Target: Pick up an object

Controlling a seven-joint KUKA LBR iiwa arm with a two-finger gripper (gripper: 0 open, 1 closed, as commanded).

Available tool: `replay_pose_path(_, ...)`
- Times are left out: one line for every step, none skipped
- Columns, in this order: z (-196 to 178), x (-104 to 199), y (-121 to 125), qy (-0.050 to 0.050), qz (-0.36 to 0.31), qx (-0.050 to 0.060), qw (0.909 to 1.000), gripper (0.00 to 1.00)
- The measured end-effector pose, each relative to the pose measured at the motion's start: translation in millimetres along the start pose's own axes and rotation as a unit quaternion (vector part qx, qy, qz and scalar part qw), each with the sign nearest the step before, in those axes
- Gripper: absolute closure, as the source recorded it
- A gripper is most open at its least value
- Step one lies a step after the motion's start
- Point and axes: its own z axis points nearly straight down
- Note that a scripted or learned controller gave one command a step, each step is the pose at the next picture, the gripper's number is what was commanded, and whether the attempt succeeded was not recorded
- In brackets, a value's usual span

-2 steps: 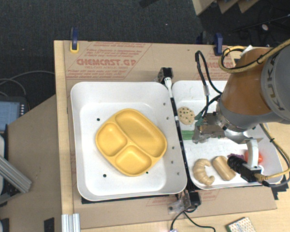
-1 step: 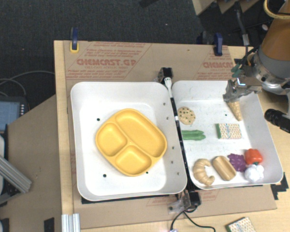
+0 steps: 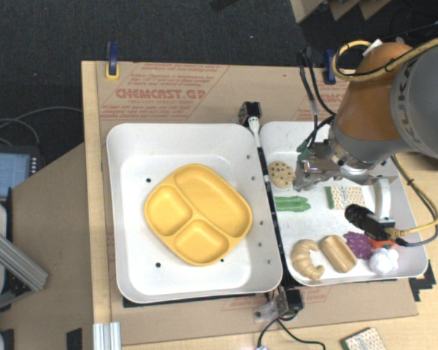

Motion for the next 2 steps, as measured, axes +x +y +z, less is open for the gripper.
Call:
replay_pose_path(-2.8,55.8,-11.6,0.0,0.0,-0.001,1.0,1.0)
replay_pose_path(-3.0,54.3,-11.2,-0.001,0.001,-0.001,1.0,0.0)
